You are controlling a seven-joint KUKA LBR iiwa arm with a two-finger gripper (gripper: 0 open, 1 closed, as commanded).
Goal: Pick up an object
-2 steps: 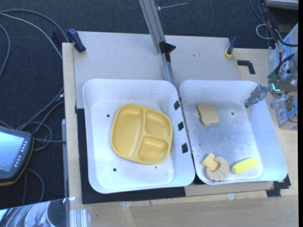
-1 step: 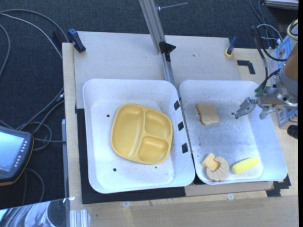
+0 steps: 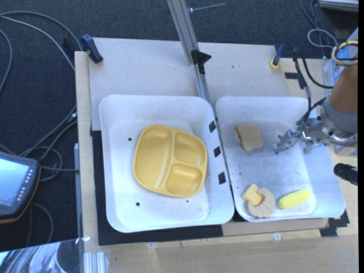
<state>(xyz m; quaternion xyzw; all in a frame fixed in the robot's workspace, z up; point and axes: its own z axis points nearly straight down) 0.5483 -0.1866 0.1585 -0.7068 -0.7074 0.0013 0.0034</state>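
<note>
1. Corn cob lies nearest the camera, at the front of the right bin, long axis running left-right with a slight upward tilt toward the right. It sits toward the camera from the gripper, a little to the right of it, apart from it.
2. Just left of the corn: a round cookie-like piece with a small yellow chunk resting on or against its upper left edge; which overlaps which is hard to tell.
3. Left bin holds a yellow divided plate, well apart from the gripper.
4. Mid-bin: the gripper hovers over bare bin floor, pointing left. Nothing is seen between its fingers; whether they are apart or together I cannot tell, the metal parts blur together.
5. Bread slice lies just left of the gripper, at about the same depth: the closest candidate, judging by position.
6. Arm enters from the right, cut off at the frame edge; cables cross its wrist.
</note>
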